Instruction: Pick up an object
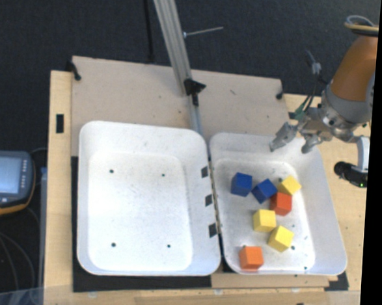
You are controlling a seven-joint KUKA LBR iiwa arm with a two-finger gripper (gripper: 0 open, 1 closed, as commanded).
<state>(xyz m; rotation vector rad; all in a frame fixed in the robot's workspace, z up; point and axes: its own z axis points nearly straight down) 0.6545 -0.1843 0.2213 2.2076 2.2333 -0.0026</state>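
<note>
white bins (pixel 146 139), blue/yellow/orange blocks (pixel 263 220)

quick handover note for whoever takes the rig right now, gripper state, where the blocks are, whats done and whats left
Gripper: open, holding nothing, above the far rim of the right bin.
Blocks, all in the right bin: blue cubes and, yellow cubes and, red cube, and an orange cube alone near the front rim.
Done: nothing picked yet.
Left: choose a block, descend, close on it and lift. The orange cube stands clear of the others, so it is probably the easiest.

left white bin (pixel 100 142), slanted aluminium rail (pixel 175 40) behind the bins, grey handheld screen device (pixel 5 176) at left edge
</note>
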